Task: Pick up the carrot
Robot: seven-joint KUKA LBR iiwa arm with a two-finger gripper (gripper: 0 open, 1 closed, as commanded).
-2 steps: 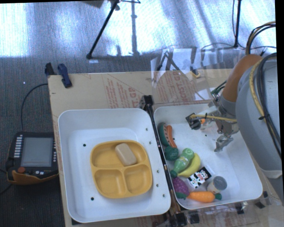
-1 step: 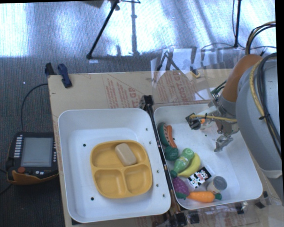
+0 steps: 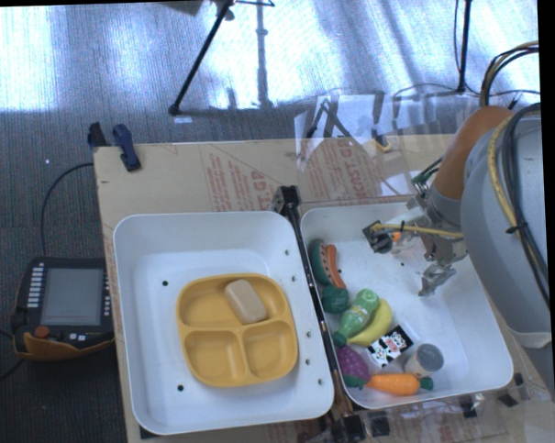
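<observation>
We logged the carrot [image 3: 394,383] first: a short orange toy root with a green stub at its right end, lying flat and nearly level along the lower edge of the right bin [image 3: 466,332], low and right of centre in the frame. Its left tip sat just beside a purple bunch of grapes [image 3: 352,361]. Just above it lay a small black-and-white carton [image 3: 389,346] and a grey can [image 3: 426,357], both close to the carrot; whether they touched it we could not tell.

We noted the gripper [image 3: 431,283] in the upper right part of the same bin, below the grey arm [image 3: 512,224] that entered from the right edge. It pointed down over bare white bin floor, well apart from the carrot. From this slant we could not tell how far open it was. Nothing appeared to be held in it, and it touched none of the toys.

Other items recorded along the left side of the right bin: a banana [image 3: 378,324], a green bottle [image 3: 355,317] against it and a dark green vegetable [image 3: 328,276] above those. The left bin [image 3: 146,268] held a yellow divided plate [image 3: 237,342] with a tan block [image 3: 246,300] in its upper compartment.
</observation>
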